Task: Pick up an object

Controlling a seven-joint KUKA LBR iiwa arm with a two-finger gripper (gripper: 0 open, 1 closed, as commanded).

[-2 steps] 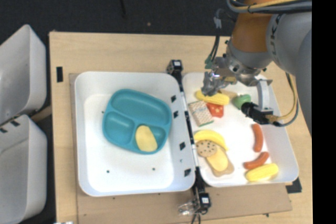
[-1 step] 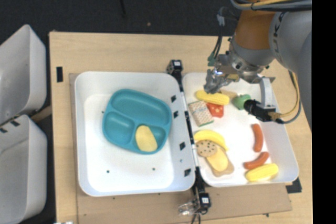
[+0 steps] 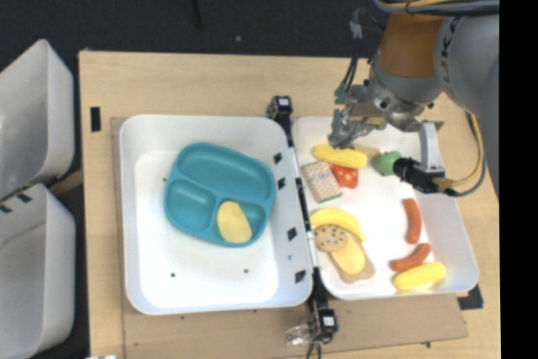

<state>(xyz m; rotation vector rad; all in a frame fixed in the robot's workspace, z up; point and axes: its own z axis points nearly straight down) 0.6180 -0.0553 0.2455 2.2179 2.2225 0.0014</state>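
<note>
While the grey arm [image 3: 471, 29] with its orange band reaches in from the right, the gripper [image 3: 345, 127] hangs low over the far left corner of the right bin [image 3: 450, 206], and from this slanted view I cannot tell whether it is spread or pressed together; nothing can be seen held in it. Just below it, on the bin floor, lies a long yellow piece [image 3: 340, 155], the nearest thing to the gripper, though whether the two touch is unclear. Touching that piece on its near side is a small red piece [image 3: 346, 176], and just left of the red one sits a speckled square cracker [image 3: 319, 180]. A green piece [image 3: 386, 161] lies to the right of the long yellow piece, beside a black fitting with a yellow cable [image 3: 420, 173]. Nearer the camera, a banana [image 3: 337, 219] curves over a round cookie [image 3: 331, 240], which rests against a tan slice of bread [image 3: 352, 260]. Toward the right wall of this bin lie two sausages, one upright in the view [image 3: 412, 219] and one slanted [image 3: 410, 256], with a yellow oval piece [image 3: 419, 276] just beside the slanted one at the near edge. The left bin [image 3: 143, 265] holds a teal divided plate [image 3: 210, 181], and a yellow lemon [image 3: 234, 223] sits in its near right compartment.
</note>
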